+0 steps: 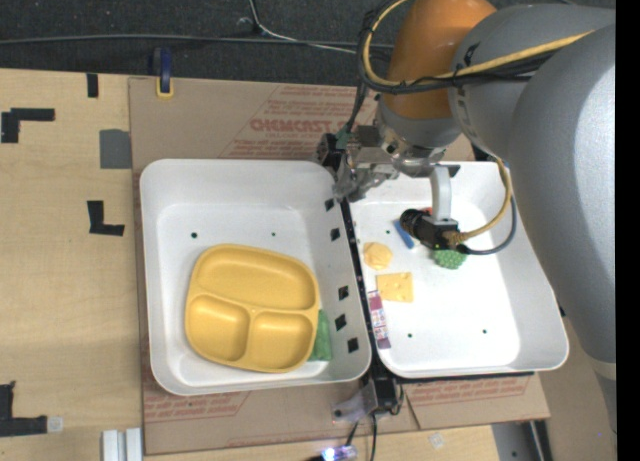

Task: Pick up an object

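The pincer (350,177) hung over the far end of the wall shared by the two bins; whether it was spread or pressed together could not be told. In the shallow white left bin (170,204), a yellow divided plastic plate (250,307) lay toward the near edge, with a small green piece (322,337) touching its right side. In the shallow white right bin (500,319), a round yellow slice (377,255) and a square yellow slice (397,287) lay near the left wall, with a small blue piece (405,237) just beyond them. A bushy green item (451,258) sat toward the middle. A pink and white strip (377,317) lay along the left wall.
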Tool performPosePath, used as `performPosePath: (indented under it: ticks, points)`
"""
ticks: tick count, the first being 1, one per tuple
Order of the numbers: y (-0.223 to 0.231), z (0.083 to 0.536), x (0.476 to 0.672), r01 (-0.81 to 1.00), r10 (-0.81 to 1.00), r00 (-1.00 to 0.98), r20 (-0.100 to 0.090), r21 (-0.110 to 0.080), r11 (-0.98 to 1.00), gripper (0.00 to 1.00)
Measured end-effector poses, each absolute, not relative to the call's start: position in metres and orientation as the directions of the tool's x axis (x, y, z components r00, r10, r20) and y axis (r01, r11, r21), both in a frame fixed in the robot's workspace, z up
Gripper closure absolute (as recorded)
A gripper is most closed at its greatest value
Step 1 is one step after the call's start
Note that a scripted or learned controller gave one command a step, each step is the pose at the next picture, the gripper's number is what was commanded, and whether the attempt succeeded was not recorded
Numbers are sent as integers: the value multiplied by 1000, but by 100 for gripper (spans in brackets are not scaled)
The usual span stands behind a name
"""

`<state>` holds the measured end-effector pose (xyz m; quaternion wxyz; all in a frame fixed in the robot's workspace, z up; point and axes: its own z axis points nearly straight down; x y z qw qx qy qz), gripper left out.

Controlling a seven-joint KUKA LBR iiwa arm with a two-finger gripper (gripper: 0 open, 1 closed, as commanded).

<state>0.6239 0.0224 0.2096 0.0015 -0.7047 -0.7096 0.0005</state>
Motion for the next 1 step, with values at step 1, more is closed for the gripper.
performPosePath:
  ticks: [1]
  points:
    - [79,224,618,1000,1000,-7,1,-1,7,100]
